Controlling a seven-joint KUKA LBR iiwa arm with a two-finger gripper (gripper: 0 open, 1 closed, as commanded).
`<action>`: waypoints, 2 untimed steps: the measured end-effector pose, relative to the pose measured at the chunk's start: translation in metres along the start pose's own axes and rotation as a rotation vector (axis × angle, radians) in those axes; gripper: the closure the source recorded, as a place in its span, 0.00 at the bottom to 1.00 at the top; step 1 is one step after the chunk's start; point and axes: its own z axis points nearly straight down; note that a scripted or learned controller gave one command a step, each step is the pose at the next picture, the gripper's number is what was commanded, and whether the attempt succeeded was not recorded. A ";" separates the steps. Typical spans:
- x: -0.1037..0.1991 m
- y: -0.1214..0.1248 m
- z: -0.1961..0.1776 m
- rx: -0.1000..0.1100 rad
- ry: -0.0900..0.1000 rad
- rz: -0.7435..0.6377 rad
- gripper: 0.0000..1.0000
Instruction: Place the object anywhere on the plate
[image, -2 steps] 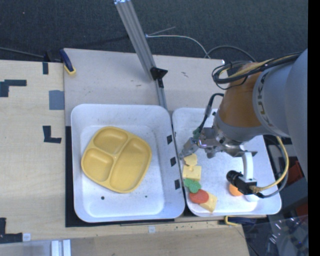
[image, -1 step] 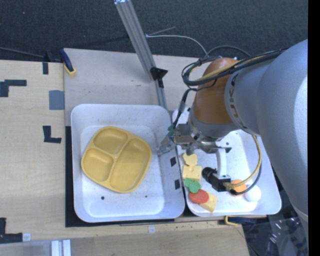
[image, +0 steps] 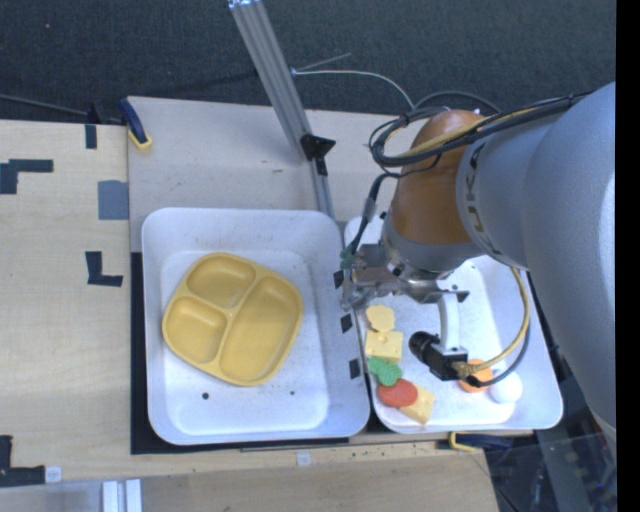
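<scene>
A yellow plate with three compartments lies in the left bin. In the right bin, a row of small toy foods runs along the left wall: a round yellow piece, a yellow block, a green piece, a red piece and a yellow wedge. My gripper hangs over the near-left part of the right bin, just above the round yellow piece and close to the wall between the bins. Nothing is seen held in it.
An orange piece and a white ball lie near the right bin's front right. A metal post slants up behind the bins. The arm's bulk covers the back of the right bin.
</scene>
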 end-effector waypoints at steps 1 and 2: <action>0.000 0.000 0.000 0.001 -0.001 0.000 0.00; 0.000 0.000 -0.009 0.002 -0.001 -0.001 1.00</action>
